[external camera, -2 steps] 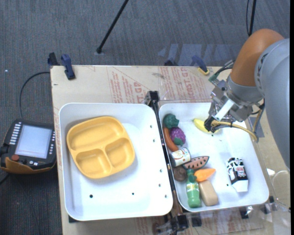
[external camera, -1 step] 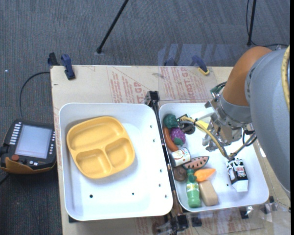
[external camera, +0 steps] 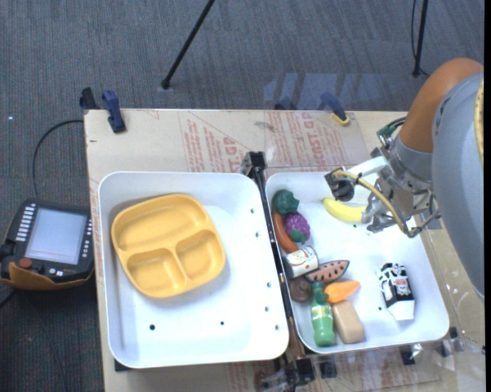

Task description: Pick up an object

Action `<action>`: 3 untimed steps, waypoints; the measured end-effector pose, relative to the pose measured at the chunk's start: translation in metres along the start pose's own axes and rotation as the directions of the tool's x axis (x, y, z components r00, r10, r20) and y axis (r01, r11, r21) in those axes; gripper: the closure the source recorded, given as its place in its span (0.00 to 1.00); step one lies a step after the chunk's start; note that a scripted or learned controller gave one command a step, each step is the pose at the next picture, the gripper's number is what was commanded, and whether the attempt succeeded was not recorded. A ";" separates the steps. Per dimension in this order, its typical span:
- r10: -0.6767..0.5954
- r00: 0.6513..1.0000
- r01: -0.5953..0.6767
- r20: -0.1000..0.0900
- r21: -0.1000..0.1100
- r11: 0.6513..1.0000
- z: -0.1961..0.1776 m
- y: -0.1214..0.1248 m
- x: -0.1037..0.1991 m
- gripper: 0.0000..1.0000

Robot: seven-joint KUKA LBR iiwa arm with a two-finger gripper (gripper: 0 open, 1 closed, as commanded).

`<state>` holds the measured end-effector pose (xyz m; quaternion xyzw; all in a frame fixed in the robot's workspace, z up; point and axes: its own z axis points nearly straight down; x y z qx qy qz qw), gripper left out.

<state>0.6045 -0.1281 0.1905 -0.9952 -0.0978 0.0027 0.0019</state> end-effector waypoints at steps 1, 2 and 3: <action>-0.147 0.989 0.147 -0.006 -0.005 0.989 -0.095 0.074 -0.017 1.00; -0.027 1.000 0.027 0.008 0.007 1.000 0.005 0.027 -0.007 1.00; -0.029 1.000 0.029 -0.001 0.004 1.000 -0.015 -0.023 -0.016 1.00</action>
